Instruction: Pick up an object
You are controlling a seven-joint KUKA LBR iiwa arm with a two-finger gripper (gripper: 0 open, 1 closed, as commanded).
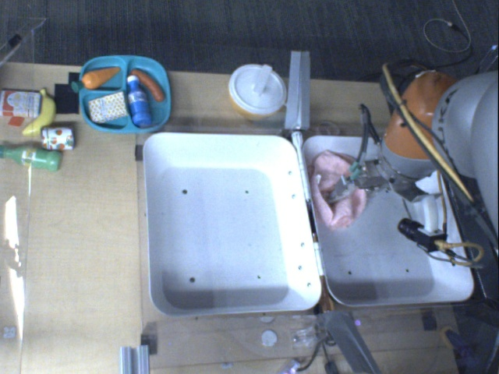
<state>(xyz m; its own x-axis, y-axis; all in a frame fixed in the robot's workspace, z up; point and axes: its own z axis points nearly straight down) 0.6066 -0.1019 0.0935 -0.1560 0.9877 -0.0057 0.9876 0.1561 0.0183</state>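
The pincer (348, 182) sits low in the right bin (390, 279), near its upper left corner, its 2 metal fingers narrow and touching the pink cloth (337, 197); whether they actually hold a fold of it I cannot tell. The cloth lies crumpled against the wall shared with the left bin (226, 232). Black and yellow cables (429, 236) trail over the right bin just behind the wrist. Beyond the bins, at the surface's far edge, stands a lidded white cup (258, 90). Toward the far left corner sits a blue divided tray (125, 93) of toy food, with a banana (40, 114), a small can (57, 138) and a green bottle (31, 157) nearby.
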